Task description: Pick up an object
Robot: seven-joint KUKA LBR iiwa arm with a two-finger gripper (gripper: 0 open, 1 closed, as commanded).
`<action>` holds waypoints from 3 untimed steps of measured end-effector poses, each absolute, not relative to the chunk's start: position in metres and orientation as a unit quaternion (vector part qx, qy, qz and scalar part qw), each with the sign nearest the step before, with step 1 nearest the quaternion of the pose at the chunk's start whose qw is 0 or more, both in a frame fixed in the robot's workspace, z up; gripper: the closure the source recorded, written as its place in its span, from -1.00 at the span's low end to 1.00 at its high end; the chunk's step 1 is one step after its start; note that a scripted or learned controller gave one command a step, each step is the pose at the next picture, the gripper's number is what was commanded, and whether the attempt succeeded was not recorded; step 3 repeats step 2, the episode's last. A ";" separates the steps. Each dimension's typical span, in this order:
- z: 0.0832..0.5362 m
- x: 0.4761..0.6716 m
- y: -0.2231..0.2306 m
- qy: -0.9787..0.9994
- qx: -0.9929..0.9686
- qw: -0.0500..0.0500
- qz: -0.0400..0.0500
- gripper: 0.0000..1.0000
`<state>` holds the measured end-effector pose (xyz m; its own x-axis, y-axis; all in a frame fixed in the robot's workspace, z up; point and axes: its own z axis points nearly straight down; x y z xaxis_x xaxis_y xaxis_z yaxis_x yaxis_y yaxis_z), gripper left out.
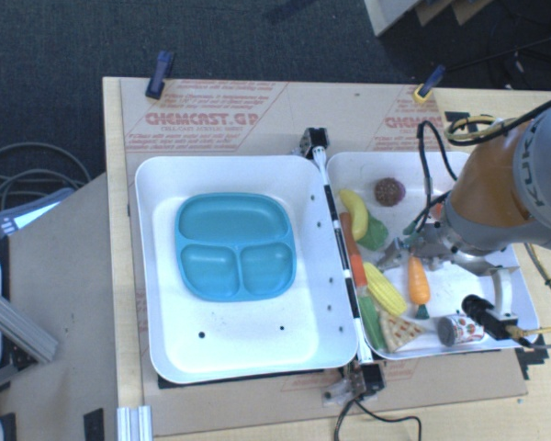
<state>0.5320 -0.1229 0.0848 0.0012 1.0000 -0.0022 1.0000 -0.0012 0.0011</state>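
**Arm parked over the right bin, claw right by the carrot**

So the arm (523, 168) reaches in from the right side and bends down over the right bin (413, 162). The orange band (485, 189) sits over the middle of that bin, and the wrist below it points left and a bit toward the near side. The claw (415, 252) ends up low in the bin. It's just on the far side of the little orange carrot (419, 284), maybe touching its green top, hard to say. Honestly I can't tell whether the claw is open or closed from this angle, it's just a jumble of metal. Nothing is visibly held in it.

The carrot lies in the middle of the right bin, pointing near and far. Just left of it is a corn cob (384, 288), lying at a slant. Further left, a thin red-orange stick shape (356, 266) runs along the bin's left wall. On the far side there's a banana (351, 202) with a green lump (375, 233) beside it, and a dark reddish ball (389, 190) to their right. At the near edge sits a pizza slice (400, 331), with a small can (459, 330) on its side to the right.

The left bin (151, 246) holds a blue divided plate (234, 246), sitting flat, well apart from the arm. Both bins sit side by side on the worktop (211, 118).
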 end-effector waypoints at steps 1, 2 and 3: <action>0.094 0.532 -0.122 0.707 0.708 0.001 0.000 1.00; 0.185 0.544 -0.023 0.708 0.707 0.000 0.001 1.00; 0.185 0.544 -0.023 0.708 0.707 0.000 0.001 1.00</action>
